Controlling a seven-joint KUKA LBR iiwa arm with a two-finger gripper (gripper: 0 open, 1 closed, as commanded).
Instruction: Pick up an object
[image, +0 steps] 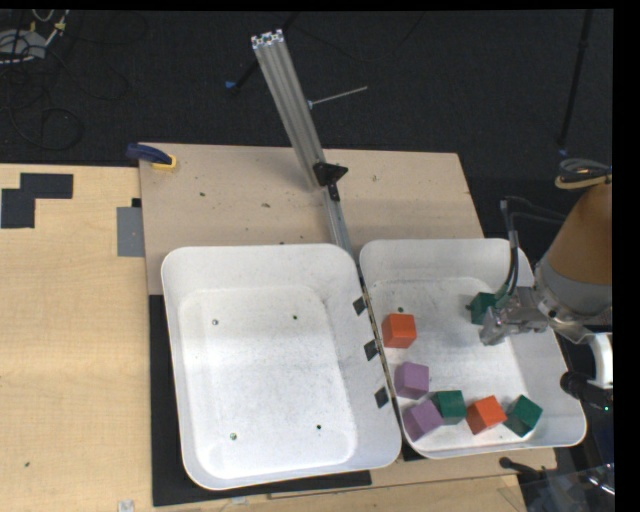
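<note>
In the right bin (430, 262) lie several small blocks. An orange cube (400, 329) sits near the bin's left wall, with a purple cube (411, 379) below it. Along the front edge lie another purple cube (421, 417), a green cube (450, 404), an orange cube (486, 413) and a green cube (523, 414). My gripper (497, 325) is low at the bin's right side, right against a dark green block (482, 305) that the gripper body partly hides. I cannot tell whether the block is held.
The left bin (260, 270) stands beside the right one, sharing a divider with black clips (368, 349). A slanted aluminium bar (295, 110) rises behind the bins. The arm's orange band (585, 240) overhangs the right bin's right rim.
</note>
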